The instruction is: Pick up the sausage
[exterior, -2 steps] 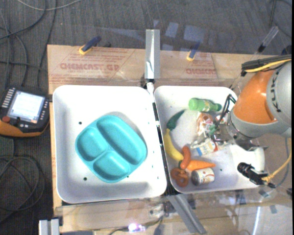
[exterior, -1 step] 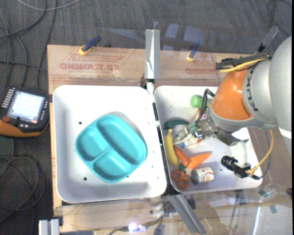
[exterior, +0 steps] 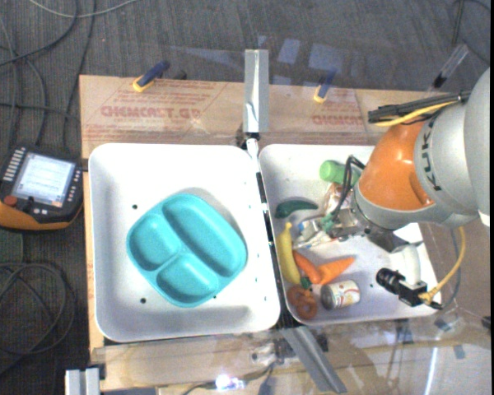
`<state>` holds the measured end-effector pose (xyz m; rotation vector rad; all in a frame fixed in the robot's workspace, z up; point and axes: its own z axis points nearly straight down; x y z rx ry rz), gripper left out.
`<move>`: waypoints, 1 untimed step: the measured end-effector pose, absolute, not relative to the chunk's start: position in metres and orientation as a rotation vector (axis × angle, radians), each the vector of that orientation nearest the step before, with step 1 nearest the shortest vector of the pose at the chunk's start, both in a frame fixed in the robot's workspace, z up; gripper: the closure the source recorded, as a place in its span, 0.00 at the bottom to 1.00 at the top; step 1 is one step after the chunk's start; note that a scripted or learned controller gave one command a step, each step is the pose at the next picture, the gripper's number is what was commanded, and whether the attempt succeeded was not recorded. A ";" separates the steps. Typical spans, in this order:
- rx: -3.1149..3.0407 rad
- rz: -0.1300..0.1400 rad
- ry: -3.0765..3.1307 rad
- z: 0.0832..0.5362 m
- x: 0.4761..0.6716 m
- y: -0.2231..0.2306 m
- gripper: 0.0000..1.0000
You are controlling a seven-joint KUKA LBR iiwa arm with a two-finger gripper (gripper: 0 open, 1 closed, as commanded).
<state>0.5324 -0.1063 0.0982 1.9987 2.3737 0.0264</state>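
Note:
A reddish-brown lump that looks like the sausage (exterior: 303, 302) lies in the front left corner of the right bin (exterior: 273, 161), beside a small can (exterior: 340, 295). My gripper (exterior: 317, 230) hangs low over the middle of that bin, above and behind an orange carrot (exterior: 326, 267) and just right of a yellow banana (exterior: 287, 253). It stands well apart from the sausage, about a hand's width behind it. The arm hides what lies under the wrist.
A green object (exterior: 333, 171) and a dark green item (exterior: 296, 209) sit at the back of the right bin. The left bin (exterior: 107, 245) holds a teal divided plate (exterior: 187, 248). A metal post (exterior: 255, 89) stands behind the wall between the bins.

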 end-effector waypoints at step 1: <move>1.997 0.009 2.404 0.090 0.506 -0.101 0.00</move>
